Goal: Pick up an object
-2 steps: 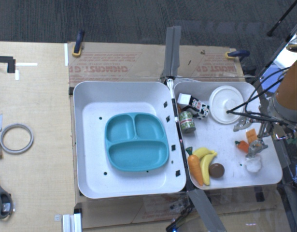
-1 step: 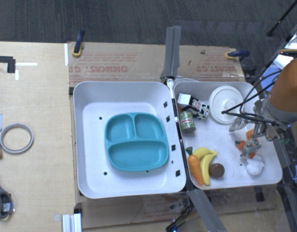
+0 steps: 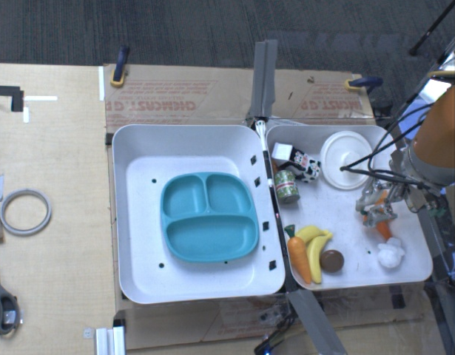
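While the gripper [image 3: 376,211] hangs low in the right bin [image 3: 416,272], beside a small orange piece [image 3: 383,228], you cannot tell its grip. Judge that piece light and stiff; pinch its middle. Banana [image 3: 317,244], carrot [image 3: 299,259], can [image 3: 286,186] and white lid [image 3: 346,159] share that bin; the left bin [image 3: 131,220] holds a teal plate [image 3: 209,217].

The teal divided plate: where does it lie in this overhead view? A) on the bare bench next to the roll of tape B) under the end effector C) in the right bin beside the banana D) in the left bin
D: the teal divided plate lies flat inside the left bin, apart from the toy food in the right bin.
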Tool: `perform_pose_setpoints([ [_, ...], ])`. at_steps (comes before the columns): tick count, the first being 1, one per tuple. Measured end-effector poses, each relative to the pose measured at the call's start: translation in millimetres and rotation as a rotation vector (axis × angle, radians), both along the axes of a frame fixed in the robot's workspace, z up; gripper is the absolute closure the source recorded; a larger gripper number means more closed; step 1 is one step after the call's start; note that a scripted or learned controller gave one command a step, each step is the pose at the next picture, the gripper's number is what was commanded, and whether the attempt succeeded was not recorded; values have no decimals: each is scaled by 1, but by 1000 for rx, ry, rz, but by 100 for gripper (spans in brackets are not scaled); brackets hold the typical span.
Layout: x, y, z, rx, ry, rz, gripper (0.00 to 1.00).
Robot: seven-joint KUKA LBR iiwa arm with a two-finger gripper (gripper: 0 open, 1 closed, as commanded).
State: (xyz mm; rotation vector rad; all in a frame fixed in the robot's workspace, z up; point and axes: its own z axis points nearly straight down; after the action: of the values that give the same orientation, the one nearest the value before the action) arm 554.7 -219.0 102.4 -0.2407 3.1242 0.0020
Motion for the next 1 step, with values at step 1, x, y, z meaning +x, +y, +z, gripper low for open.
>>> perform_pose_setpoints([
  [1,-68,-1,-10,0,3,-259,100],
])
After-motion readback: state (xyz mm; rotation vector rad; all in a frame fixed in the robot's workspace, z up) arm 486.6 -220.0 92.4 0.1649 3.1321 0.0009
